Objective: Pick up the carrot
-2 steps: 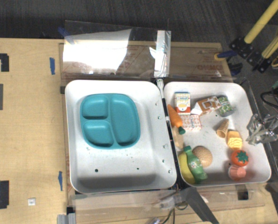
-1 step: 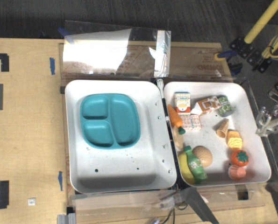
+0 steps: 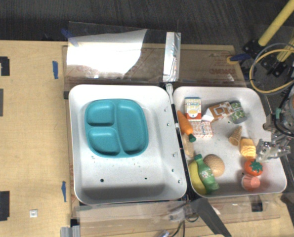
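Light wooden bench (image 3: pixel 28 147) under the camera, dark floor along the top, and a couple of black tape marks on the left side of the wood. Two shallow white bins sit side by side in the middle.

The left bin (image 3: pixel 137 181) has a teal divided plate (image 3: pixel 117 127) in it, three compartments, sitting toward the upper left of the bin.

The right bin (image 3: pixel 273 181) is where all the toy food is. The carrot (image 3: pixel 185 123) lies right up against the left wall of that bin, orange, angled slightly, with a small juice carton (image 3: pixel 192 107) just above and to its right and a pinkish cracker box (image 3: pixel 202 129) just beside it on the right. Further down the same wall there's a banana (image 3: pixel 196 177) with a green bottle (image 3: pixel 206 173) lying against it, and a brown round bun (image 3: pixel 214 164) touching the bottle. Near the top right is a packet with a green vegetable picture (image 3: pixel 229 110). An ice cream cone (image 3: pixel 235 135) and a yellow corn-looking piece (image 3: pixel 247 146) sit around the middle, and a tomato (image 3: pixel 254 168) is at the lower right.

The gripper (image 3: pixel 270 149) is over at the right edge of the right bin, well apart from the carrot, near the corn piece and the tomato. It's small and cluttered with cables, so I honestly can't tell how it's set.

Yellow cable loops (image 3: pixel 270 68) at the top right.
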Controlling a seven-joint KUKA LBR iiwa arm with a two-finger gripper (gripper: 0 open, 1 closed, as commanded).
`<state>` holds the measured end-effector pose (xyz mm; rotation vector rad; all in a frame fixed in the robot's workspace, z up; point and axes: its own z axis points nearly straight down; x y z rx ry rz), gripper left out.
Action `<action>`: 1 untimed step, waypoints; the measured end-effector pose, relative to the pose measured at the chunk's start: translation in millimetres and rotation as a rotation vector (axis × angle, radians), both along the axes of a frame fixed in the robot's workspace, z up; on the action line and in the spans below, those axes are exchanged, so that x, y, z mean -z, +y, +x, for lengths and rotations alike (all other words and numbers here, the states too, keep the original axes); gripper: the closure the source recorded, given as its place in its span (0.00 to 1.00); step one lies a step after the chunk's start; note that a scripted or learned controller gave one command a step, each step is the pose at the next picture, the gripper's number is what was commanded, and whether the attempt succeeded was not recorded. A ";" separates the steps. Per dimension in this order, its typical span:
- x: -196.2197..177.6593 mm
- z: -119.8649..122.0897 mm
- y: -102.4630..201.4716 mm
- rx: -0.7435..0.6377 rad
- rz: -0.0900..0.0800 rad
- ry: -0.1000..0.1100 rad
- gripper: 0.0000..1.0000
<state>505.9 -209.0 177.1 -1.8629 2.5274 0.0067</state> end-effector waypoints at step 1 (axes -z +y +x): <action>-105.7 25.8 -12.6 -0.289 -0.005 -0.011 1.00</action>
